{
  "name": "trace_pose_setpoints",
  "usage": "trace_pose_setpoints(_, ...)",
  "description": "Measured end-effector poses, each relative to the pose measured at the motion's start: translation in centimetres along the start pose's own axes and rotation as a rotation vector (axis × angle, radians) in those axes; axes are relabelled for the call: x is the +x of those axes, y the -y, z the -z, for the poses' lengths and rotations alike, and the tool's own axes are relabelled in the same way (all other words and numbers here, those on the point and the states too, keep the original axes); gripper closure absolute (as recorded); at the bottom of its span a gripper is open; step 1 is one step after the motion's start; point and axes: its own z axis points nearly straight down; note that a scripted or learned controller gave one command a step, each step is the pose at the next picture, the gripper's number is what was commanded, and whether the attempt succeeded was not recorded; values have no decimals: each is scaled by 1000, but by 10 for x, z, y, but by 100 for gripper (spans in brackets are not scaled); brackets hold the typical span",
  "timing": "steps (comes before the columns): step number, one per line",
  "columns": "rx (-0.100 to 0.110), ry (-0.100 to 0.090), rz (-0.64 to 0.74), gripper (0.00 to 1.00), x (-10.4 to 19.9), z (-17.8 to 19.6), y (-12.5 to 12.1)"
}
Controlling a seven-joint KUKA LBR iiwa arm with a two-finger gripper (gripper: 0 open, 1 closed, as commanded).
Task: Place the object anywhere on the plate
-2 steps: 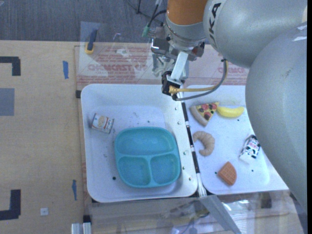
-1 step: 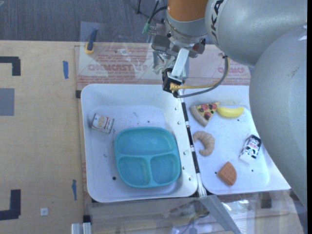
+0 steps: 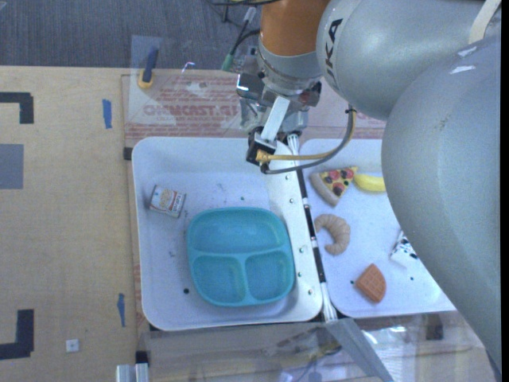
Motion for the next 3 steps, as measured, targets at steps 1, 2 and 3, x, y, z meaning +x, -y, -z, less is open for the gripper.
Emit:
trace_pose_setpoints(1, 0, -2, 212, 100, -39, -25, 99)
trace_pose_setpoints(2, 0, -2, 361, 100, -95, -3, 94)
trace_pose_setpoints(3, -3, -2, 306, 100, -69, -24, 20)
